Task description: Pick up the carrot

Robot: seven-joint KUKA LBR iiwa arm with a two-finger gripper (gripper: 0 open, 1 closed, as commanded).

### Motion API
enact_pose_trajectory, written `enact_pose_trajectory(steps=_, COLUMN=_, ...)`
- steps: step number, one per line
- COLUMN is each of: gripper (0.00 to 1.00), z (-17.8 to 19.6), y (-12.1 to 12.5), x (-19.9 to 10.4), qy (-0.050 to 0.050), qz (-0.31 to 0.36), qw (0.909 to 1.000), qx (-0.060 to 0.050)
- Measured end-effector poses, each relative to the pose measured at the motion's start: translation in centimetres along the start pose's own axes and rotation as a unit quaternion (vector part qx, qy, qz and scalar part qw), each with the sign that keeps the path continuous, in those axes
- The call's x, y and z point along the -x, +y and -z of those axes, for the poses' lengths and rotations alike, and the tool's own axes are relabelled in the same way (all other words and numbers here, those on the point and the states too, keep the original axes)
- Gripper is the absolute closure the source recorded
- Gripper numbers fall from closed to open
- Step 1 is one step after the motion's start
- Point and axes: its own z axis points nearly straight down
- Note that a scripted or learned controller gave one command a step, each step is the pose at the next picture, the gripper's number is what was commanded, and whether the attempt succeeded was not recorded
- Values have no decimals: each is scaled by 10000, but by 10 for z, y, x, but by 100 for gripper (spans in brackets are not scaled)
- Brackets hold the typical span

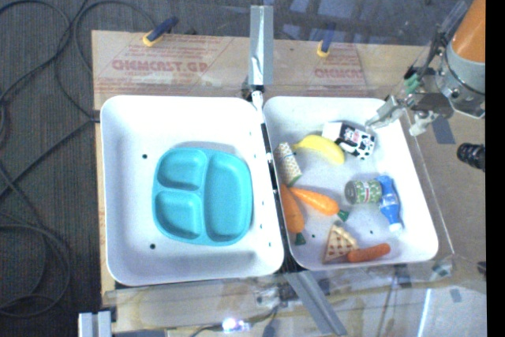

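Observation:
In the right bin (pixel 422 193) an orange carrot (pixel 314 200) lies near the middle, with its green end pointing to the lower right. Against the bin's left wall lies a second carrot (pixel 293 213), pointing toward the front. My gripper (pixel 398 116) hangs over the bin's back right corner, well away from both carrots. It is open with nothing between its fingers.
Around the carrots lie a banana (pixel 319 147), a black-and-white cow toy (pixel 357 140), a corn cob (pixel 288 162), a small can (pixel 362 191), a blue bottle (pixel 390 204), a pizza slice (pixel 339 243) and a red sausage (pixel 368 252). The left bin (pixel 126 130) holds a blue divided plate (pixel 203 195).

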Motion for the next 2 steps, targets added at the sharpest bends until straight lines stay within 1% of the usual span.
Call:
enact_pose_trajectory(steps=1, gripper=0, z=-159, y=-73, x=-5, qy=15, qz=590, qw=9983, qx=-5)
enact_pose_trajectory(steps=2, gripper=0, z=-193, y=-83, x=-34, qy=-47, qz=1380, qw=9904, qx=62)
